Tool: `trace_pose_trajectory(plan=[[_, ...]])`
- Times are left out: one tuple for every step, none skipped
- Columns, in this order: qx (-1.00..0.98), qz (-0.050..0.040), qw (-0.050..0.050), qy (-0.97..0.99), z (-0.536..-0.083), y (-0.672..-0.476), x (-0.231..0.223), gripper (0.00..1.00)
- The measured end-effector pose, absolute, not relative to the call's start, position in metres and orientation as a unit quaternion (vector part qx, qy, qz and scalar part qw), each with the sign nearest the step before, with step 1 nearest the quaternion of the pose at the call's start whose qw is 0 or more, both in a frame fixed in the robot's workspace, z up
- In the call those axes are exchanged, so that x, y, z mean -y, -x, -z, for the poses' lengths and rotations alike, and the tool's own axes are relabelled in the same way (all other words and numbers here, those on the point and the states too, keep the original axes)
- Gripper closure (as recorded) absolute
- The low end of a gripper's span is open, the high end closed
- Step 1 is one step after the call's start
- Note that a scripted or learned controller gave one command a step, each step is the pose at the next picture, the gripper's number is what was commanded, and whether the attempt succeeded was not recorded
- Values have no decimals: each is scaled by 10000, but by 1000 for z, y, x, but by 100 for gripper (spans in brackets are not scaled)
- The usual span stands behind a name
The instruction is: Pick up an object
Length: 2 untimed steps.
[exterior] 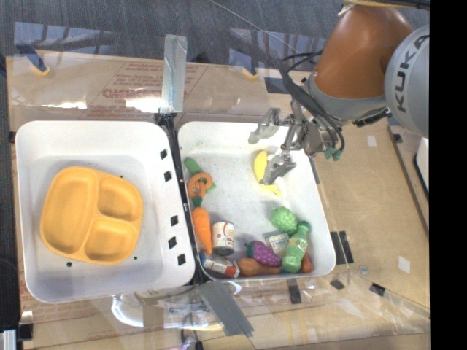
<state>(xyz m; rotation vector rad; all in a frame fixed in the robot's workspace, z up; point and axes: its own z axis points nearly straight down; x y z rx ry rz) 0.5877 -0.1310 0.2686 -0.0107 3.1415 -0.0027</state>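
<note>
In the right bin (312, 195), a yellow banana (260, 165) lies near the far right corner. My gripper (271, 150) hovers right at it, open. One finger (262, 131) is at the bin's far wall and the other finger (279, 168) overlaps the banana's right side. Nothing is clamped between them. Toys crowd the bin's near edge: a carrot (200, 228), a small can (223, 237), green grapes (284, 219), purple grapes (264, 253) and a green bottle (295, 249).
The left bin (29, 166) holds a yellow divided plate (91, 214). An orange-and-green toy (198, 182) lies by the wall between the bins. The arm's orange band (357, 49) hangs over the bench to the right. The right bin's middle floor (237, 188) is bare.
</note>
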Motion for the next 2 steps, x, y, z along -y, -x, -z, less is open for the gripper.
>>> trace_pose_trajectory(plan=[[-9992, -14, -44, 409, -131, -570, 160, 0], [-9997, -3, -6, 264, -100, -571, 208, 0]])
